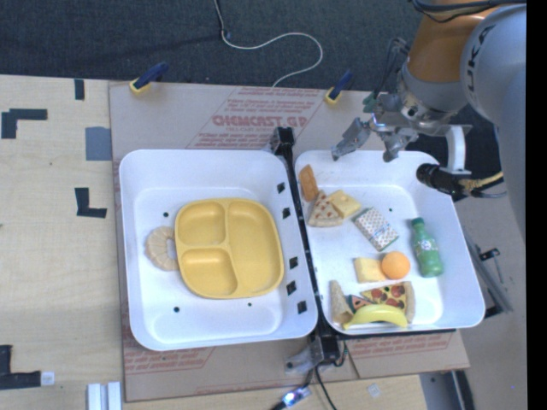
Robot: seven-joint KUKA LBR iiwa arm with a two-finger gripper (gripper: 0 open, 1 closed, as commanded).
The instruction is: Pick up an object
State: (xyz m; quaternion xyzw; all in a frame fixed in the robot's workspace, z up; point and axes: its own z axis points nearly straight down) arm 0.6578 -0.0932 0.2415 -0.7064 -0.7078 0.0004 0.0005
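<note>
My gripper hangs above the far edge of the right bin, fingers spread open with nothing between them. Below it in that bin lie a bread roll, a sandwich wedge, a cheese piece, a silver foil packet, a green bottle, an orange, a yellow cheese block, a pizza slice and a banana.
The left bin holds a yellow divided plate and a round cracker at its left side. A black divider strip runs between the bins. A white cable loops on the dark floor behind.
</note>
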